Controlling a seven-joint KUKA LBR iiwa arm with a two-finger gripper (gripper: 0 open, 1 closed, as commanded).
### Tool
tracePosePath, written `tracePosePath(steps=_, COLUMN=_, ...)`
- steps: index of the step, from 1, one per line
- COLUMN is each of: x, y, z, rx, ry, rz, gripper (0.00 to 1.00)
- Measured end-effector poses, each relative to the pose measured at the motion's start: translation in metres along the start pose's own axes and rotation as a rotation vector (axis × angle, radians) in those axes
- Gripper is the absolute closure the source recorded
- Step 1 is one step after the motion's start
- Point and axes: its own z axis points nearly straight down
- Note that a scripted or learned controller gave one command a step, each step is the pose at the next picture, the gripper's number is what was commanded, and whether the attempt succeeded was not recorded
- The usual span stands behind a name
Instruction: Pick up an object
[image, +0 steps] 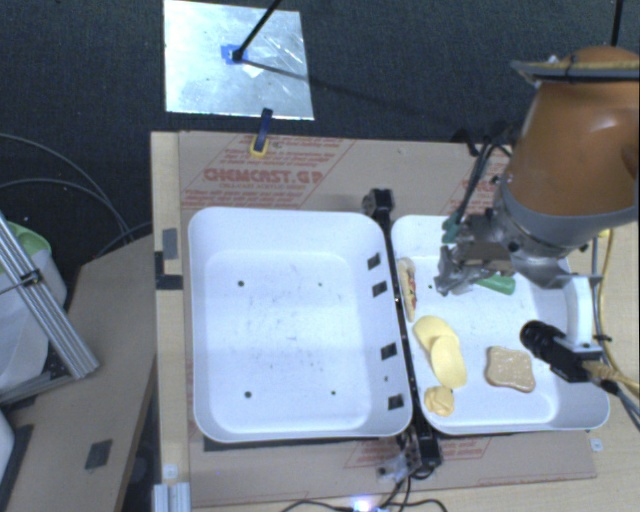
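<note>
Hovering over the upper part of the right bin (575, 415), the gripper (458, 272) hangs beneath the grey and orange arm (580, 130); whether it is open or closed cannot be told, and nothing is seen in its hold. From the left: the left bin (285, 225) sits beside the central divider. In the right bin, a thin stick-like item (406, 287) lies against the left wall, yellow banana-like pieces (441, 362) lie below the gripper, a green object (496, 284) shows just beside it, and a toast slice (510, 369) lies further right.
</note>
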Motion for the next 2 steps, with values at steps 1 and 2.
tracePosePath(steps=1, x=-0.001, y=0.000, z=-0.005, rx=-0.008, ry=0.001, rz=0.001, gripper=0.00)
tracePosePath(steps=2, x=0.072, y=-0.004, z=-0.028, rx=-0.010, ry=0.003, rz=-0.010, gripper=0.00)
